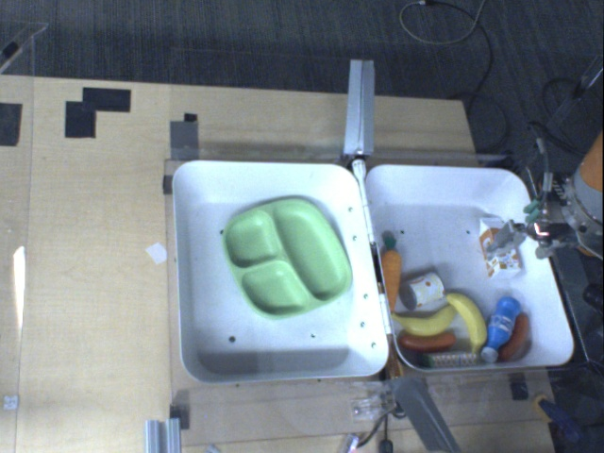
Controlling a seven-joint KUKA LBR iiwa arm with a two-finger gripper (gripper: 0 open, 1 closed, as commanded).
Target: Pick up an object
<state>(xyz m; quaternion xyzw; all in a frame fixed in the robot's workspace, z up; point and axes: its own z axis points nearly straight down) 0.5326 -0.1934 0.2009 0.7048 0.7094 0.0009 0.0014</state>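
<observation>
Wood bench (85, 253), white bins (189, 281), dark carpet (236, 17).

Green tray (286, 256), yellow banana (451, 317), orange carrot (392, 278)

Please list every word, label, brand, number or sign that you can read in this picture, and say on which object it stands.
No text can be read.
Small packet in the right bin: orange print, too blurred.
Can: label too small.
Blue bottle: label too small.
Black squares on the bench: shapes, not letters.
</observation>
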